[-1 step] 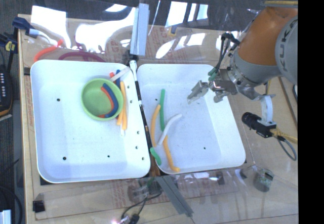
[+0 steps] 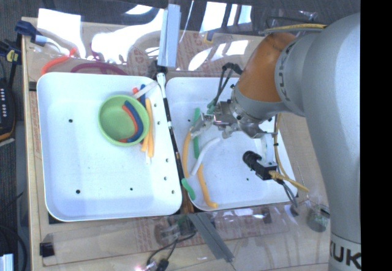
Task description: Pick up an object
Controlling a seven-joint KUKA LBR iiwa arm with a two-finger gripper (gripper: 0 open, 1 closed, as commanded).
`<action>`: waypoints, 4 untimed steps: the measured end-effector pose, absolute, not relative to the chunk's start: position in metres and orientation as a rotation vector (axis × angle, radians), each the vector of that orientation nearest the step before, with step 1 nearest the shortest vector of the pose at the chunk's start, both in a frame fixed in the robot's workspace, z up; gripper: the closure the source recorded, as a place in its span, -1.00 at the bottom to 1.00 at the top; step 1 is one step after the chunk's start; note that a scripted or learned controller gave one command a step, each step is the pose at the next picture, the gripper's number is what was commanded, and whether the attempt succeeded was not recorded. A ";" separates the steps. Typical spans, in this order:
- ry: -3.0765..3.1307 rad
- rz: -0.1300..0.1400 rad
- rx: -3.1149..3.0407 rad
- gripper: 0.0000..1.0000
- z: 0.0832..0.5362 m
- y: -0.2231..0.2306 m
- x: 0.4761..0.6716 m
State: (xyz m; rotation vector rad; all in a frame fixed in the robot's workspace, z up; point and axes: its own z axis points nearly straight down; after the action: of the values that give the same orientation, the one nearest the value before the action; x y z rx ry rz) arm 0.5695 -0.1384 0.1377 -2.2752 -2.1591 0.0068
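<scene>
Pincer: low over the right bin, near its upper left part; whether it is wide or narrow, I cannot tell.
Arm: grey with an orange band, reaching in from the right.
Right bin: holds a green stick just beside the pincer, a white curved tube and a yellow curved strip near the front.
Left bin: holds a green bowl with coloured pieces inside it.
Tabletop: carries both bins side by side.
</scene>
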 end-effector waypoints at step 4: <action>-2.251 0.001 -2.189 1.00 0.112 -0.120 0.606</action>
State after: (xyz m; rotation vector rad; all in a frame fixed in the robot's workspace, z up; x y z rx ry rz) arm 0.6060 -0.1202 0.1120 -2.1892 -2.2506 0.0012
